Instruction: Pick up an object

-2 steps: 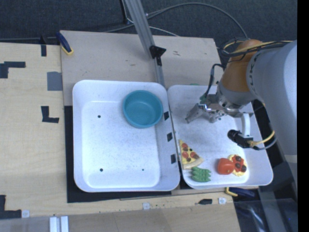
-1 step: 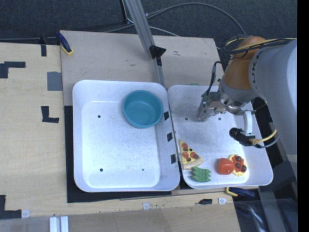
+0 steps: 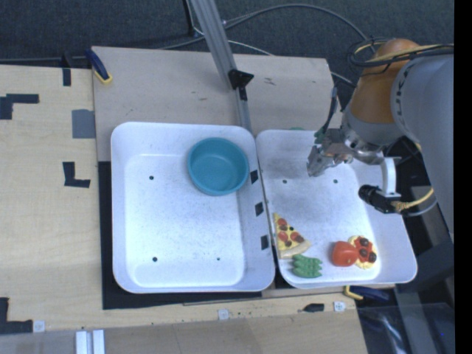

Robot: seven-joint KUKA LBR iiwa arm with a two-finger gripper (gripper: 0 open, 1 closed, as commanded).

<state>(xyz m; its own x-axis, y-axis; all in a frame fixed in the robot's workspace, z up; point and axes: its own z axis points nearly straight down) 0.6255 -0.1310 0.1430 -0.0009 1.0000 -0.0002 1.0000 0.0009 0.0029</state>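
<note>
My gripper (image 3: 316,167) hangs over the upper part of the right bin (image 3: 324,205), fingers pointing down-left, with nothing visible between them. Near the right bin's front edge lie a toy pizza slice (image 3: 288,238), a green toy vegetable (image 3: 307,266), and a red and yellow toy piece (image 3: 352,252). All three lie well below the gripper in the view, apart from it. A blue bowl (image 3: 217,166) stands upright at the back of the left bin (image 3: 184,234).
A slanted metal pole (image 3: 221,46) runs from the top of the view down to the gap between the bins. Cables (image 3: 310,17) loop behind the bench at the top right. The grey arm (image 3: 413,102) fills the right side above the right bin.
</note>
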